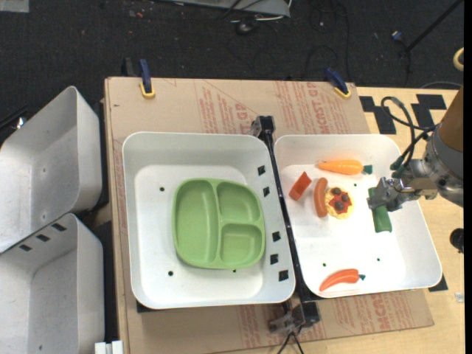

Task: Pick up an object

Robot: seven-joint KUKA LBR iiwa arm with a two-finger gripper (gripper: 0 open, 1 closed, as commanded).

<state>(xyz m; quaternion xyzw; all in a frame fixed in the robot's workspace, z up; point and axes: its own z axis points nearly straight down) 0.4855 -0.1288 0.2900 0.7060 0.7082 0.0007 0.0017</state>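
Green piece (382, 220) sits under my gripper (383, 198) in right bin (420, 260); grip state unclear, I'd descend next.

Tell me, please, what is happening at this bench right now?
The grey arm reaches in from the right, its gripper low over the right bin, right at a green piece. A carrot, sausage, small tart and red wedge lie nearby. The left bin holds a green divided plate.
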